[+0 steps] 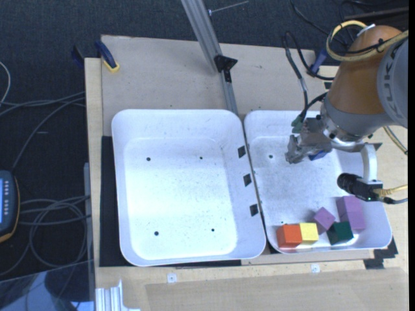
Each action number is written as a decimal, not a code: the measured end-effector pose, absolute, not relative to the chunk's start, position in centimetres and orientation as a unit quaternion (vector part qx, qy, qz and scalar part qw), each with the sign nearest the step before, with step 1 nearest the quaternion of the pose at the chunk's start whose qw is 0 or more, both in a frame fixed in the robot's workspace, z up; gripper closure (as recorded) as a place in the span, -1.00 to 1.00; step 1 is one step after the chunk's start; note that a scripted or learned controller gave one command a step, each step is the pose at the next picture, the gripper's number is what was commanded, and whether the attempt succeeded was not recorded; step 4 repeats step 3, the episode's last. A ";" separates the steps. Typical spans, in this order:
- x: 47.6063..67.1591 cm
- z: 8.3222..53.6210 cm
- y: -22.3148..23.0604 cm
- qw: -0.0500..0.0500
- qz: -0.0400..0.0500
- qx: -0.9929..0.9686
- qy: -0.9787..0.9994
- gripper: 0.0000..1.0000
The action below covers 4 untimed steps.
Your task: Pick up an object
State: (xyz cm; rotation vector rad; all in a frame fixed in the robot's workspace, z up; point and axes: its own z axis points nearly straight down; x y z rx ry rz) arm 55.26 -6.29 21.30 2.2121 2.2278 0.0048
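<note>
Several small blocks lie along the front edge of the right bin [272,173]: an orange block [289,234], a yellow block [308,232], a purple cube [324,217], a dark green block [340,233] and a taller purple block [353,211]. My gripper [296,153] hangs over the back half of the right bin, well behind the blocks and apart from them. Nothing shows between its fingers.
The left bin [175,186] stands beside the right one, with black clips along the shared wall. A slanted metal rail [206,34] crosses the back of the bench. Cables trail from the arm at the right.
</note>
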 end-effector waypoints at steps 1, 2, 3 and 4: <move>58.2 22.5 -1.5 0.001 0.002 0.704 0.710 1.00; 60.3 23.2 2.5 0.001 0.002 0.705 0.709 1.00; 61.3 22.9 7.4 0.000 0.002 0.705 0.709 1.00; 61.3 22.9 7.4 0.000 0.002 0.705 0.709 1.00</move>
